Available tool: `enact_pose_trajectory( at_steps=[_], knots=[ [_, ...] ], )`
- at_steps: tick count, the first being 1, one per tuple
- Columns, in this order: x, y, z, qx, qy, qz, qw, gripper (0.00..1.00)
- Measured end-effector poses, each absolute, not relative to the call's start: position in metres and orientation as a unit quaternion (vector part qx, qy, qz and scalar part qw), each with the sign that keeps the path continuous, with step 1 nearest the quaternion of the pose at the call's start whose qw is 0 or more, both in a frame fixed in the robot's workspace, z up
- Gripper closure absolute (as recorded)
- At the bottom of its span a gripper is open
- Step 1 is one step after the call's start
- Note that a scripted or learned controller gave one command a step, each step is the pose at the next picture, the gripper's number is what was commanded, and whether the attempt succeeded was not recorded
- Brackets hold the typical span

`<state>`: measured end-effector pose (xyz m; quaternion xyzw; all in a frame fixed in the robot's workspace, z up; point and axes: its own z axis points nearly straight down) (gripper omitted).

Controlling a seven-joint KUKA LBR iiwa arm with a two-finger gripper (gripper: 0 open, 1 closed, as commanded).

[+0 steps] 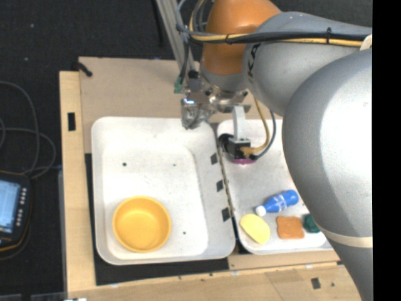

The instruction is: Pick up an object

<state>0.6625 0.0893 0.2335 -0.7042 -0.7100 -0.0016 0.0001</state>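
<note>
— Gripper point(190, 116) spread or pressed together?
— Cannot tell (it hangs at the far rim of the left bin point(125, 149)). The yellow bowl point(141, 223) sits in that bin's near corner, well apart.
— Advice?
— I'd straddle one wall of the bowl, not its hollow.

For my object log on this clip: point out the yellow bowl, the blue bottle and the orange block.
yellow bowl point(141, 224), camera view, middle of its inner floor.
blue bottle point(280, 201), camera view, middle of its blue body.
orange block point(290, 227), camera view, middle of its top face.
</note>
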Motion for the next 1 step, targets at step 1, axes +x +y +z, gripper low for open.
enact_pose_trajectory(
  at_steps=[1],
  knots=[
    [0.6625,0.0852,0.2325,-0.706,-0.708,0.0,0.0,0.0]
  ],
)
